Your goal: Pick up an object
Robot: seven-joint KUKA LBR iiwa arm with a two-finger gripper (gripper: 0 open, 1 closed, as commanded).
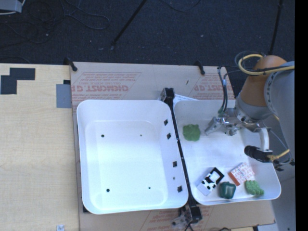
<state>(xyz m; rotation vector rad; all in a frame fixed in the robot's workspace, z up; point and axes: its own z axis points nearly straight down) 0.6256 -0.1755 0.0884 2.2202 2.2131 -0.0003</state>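
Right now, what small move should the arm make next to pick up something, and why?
Probably shift the gripper a little toward the green object and lower over it. It is the nearest item in the right bin, lying apart from the cluster at the bin's near end.

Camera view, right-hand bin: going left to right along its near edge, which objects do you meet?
Black-and-white patterned block → dark green object → red-and-white packet → light green lumpy object. Farther back, a separate green lump lies left of the gripper.
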